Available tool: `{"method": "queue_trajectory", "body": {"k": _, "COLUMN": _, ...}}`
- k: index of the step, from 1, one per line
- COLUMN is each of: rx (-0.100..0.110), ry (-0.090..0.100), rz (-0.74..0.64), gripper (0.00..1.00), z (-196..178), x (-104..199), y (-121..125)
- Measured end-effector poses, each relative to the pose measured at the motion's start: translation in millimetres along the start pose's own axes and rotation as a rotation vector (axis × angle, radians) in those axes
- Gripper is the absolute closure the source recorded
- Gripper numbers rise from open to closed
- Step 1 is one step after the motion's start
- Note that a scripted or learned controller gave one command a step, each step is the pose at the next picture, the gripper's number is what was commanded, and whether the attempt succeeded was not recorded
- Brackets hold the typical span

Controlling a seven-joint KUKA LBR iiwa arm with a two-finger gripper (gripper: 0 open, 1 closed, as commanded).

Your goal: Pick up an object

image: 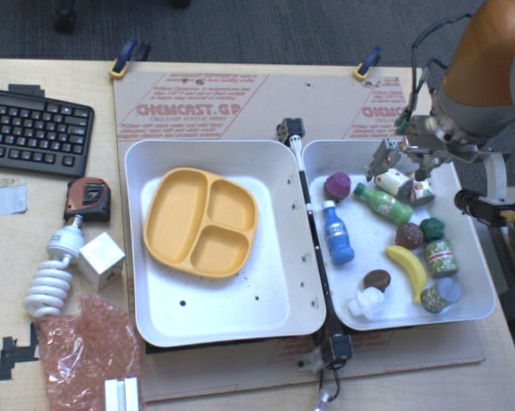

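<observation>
Gripper point(400, 166) fingers spread, hovering over one white block point(394, 181) in the right bin point(473, 229). Just beside: one green bottle point(383, 203). Also counted there: one blue bottle point(337, 235), one banana point(409, 268), one purple ball point(337, 185). Left bin point(150, 298): one yellow tray point(199, 222).

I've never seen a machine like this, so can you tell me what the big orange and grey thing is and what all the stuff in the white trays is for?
That is a robot arm, seen by one camera looking down from above. Its gripper, a hand with two fingers, hovers over the right bin. That bin holds toys to pick up: a blue bottle, a green bottle, a banana, a purple ball and some small cans. The left bin holds a yellow divided plate. Beside the bins lie a keyboard, a light bulb and a tape measure. I can't tell whether it holds anything.
</observation>
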State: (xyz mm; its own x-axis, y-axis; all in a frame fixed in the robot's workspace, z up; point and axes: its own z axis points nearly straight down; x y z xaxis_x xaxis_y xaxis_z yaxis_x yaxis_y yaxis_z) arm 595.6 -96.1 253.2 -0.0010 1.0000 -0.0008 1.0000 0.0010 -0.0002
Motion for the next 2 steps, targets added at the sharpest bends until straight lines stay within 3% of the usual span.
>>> {"method": "queue_trajectory", "body": {"k": 1, "rx": -0.010, "ry": -0.003, "rz": 0.001, "gripper": 0.00, "z": 138, "x": -43, "y": 1}}
{"method": "queue_trajectory", "body": {"k": 2, "rx": -0.002, "ry": -0.002, "rz": 0.004, "gripper": 0.00, "z": 160, "x": -7, "y": -55}}
